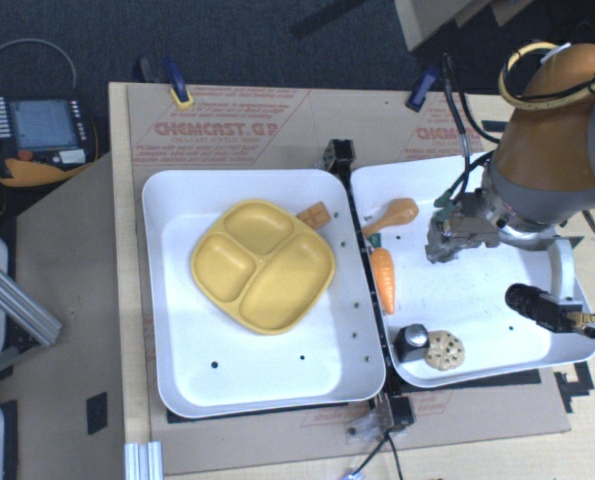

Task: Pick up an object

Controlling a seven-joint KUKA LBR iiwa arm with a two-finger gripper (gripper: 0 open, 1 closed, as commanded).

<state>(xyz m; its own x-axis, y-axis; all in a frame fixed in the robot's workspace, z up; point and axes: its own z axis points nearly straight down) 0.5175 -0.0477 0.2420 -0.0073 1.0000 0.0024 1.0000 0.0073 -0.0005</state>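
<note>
My gripper hangs over the upper middle of the right bin, below the grey and orange wrist. Just to its left lies a tan, drumstick-shaped piece near the bin's top-left corner. An orange carrot lies along the bin's left wall, below and to the left of the gripper. At the bin's front sit a speckled cookie and a small black and grey object, touching each other. The gripper touches none of these things.
The left bin holds a yellow divided plate and a small brown block at the plate's upper right edge. A black divider runs between the bins. Both bins rest on a cardboard sheet.
</note>
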